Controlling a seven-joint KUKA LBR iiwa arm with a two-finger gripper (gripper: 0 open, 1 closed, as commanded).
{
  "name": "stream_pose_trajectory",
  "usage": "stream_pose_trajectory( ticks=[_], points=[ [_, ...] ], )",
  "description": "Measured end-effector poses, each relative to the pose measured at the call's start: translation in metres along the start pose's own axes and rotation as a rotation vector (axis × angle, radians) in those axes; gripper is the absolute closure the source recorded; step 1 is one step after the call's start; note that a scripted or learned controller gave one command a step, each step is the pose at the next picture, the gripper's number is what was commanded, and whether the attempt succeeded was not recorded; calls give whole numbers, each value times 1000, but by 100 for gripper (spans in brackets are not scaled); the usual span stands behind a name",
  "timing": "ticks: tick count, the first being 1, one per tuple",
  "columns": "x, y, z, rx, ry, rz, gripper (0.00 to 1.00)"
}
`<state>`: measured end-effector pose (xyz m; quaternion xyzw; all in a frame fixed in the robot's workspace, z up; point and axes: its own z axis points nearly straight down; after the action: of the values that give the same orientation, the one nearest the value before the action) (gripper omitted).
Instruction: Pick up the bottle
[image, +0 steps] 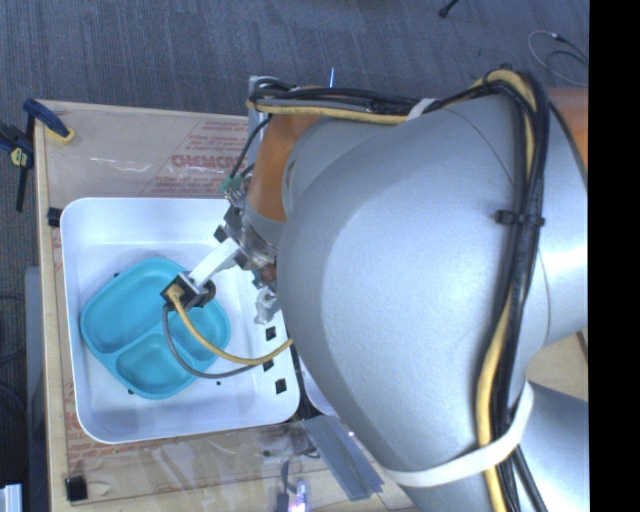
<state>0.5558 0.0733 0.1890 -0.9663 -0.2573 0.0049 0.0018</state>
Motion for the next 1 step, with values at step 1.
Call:
stream_pose_trajectory(
  ticks=[1],
  points=[
    [0, -3, -7, 7, -10, -11, 100]
  ],
)
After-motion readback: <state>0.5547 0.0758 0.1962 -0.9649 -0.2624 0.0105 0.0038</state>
